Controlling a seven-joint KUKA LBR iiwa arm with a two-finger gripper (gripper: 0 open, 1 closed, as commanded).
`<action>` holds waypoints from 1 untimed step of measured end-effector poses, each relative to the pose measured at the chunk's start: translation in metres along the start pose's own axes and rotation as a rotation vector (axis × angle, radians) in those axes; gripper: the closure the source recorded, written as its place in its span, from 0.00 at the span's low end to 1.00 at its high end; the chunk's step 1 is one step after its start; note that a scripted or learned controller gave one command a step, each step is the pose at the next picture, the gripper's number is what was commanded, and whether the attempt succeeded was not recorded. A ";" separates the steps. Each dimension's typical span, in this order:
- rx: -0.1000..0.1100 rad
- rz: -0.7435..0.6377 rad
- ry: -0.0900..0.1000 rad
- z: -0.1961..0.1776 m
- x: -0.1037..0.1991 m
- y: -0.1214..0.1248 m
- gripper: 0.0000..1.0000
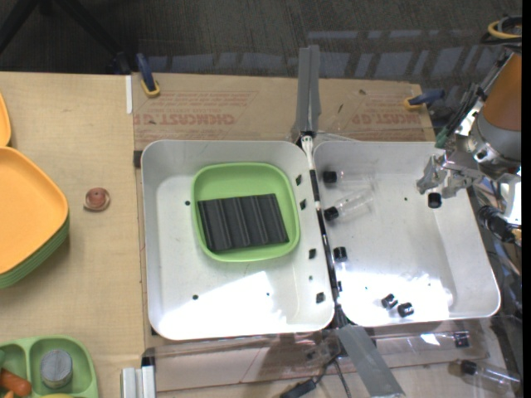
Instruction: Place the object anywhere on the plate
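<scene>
Orange band on the arm (504, 106), grey metal below it. The gripper (434, 191) is silvery, fingers dark-tipped.

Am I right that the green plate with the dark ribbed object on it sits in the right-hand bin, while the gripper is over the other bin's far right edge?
Not quite: the camera view shows the green plate, with the dark ribbed object on it, in the left-hand bin. The gripper is indeed over the other bin's far right edge.
</scene>
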State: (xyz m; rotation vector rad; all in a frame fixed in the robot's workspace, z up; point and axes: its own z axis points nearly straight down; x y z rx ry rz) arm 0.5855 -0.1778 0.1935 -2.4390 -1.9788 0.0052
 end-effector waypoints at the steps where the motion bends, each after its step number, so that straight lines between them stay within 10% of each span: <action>1: 0.000 0.000 0.000 0.000 0.000 0.000 0.00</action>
